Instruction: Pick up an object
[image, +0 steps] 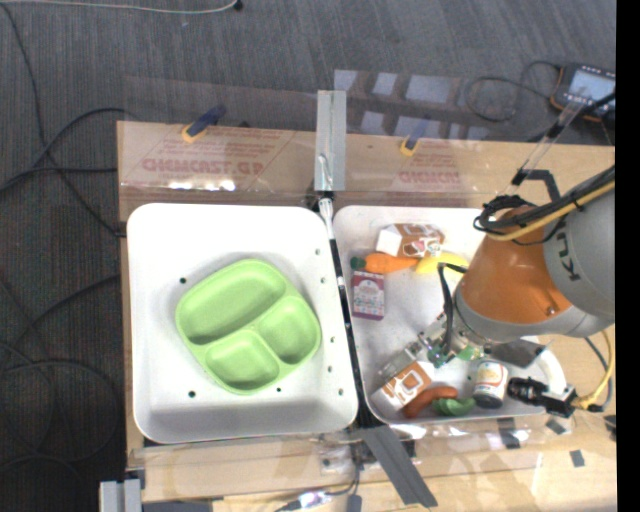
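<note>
Can't tell the fingers' (437, 350) state; crowded by small orange-brown carton (405, 385), little tin can (489, 380), red-green toy pepper (443, 403).

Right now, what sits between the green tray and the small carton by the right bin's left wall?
In the camera view, between the green tray and the small carton lie bare white floor of the left bin and the two bins' adjoining walls.

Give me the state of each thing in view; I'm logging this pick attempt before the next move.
Green divided tray: flat in the left bin, right way up.
Carton: lying flat in the right bin.
Carrot: lying on its side.
Small can: upright, near the front wall.
Tool: low among the toys, grip unclear.
</note>
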